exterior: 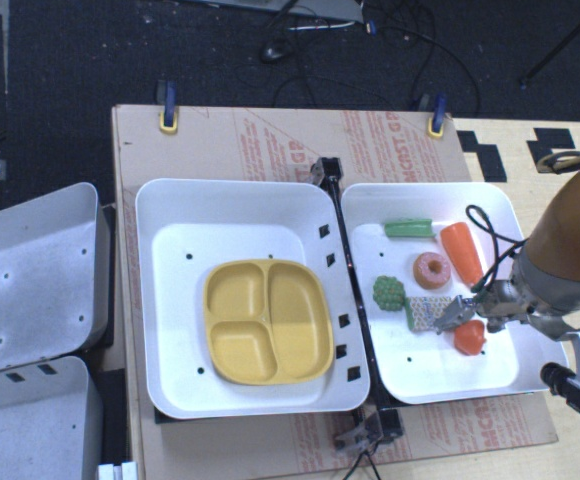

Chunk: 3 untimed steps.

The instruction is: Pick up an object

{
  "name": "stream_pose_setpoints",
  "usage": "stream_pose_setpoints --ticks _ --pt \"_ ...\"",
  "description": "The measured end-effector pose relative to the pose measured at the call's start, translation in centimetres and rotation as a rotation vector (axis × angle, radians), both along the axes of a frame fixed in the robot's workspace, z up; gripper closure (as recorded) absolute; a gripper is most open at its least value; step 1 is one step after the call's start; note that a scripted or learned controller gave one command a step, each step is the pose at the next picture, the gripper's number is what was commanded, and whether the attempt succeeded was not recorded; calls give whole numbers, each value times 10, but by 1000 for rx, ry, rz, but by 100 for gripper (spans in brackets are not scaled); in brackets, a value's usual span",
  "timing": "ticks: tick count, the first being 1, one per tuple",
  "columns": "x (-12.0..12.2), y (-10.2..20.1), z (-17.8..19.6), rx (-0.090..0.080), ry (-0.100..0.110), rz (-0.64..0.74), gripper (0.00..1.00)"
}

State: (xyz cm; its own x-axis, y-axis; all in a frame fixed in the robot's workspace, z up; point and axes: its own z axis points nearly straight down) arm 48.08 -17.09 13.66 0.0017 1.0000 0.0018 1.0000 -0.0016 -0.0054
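Camera view: the grey arm reaches in from the right, its gripper (462, 313) low in the right bin (500, 373), fingers pinching the edge of a speckled flat packet (427, 314). Leftward, a yellow divided plate (268, 321) sits in the left bin (170, 268). Around the packet: green broccoli (389, 292), a pink doughnut (431, 270), an orange carrot (460, 251), a red tomato (470, 339).

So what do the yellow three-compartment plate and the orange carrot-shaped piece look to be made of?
Yellow three-compartment plate: looks like moulded plastic, matte to satin, with one even colour and rounded dividers. Orange carrot-shaped piece: probably plastic toy food, smooth, with uniform saturated colour and a soft sheen; rubber or foam cannot be ruled out.
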Motion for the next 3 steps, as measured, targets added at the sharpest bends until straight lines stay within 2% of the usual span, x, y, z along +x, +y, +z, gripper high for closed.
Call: stream_pose_setpoints --ticks 1,3 --pt "2 0 13 -2 -6 0 100" --pt "7 -17 124 -5 -13 4 100"
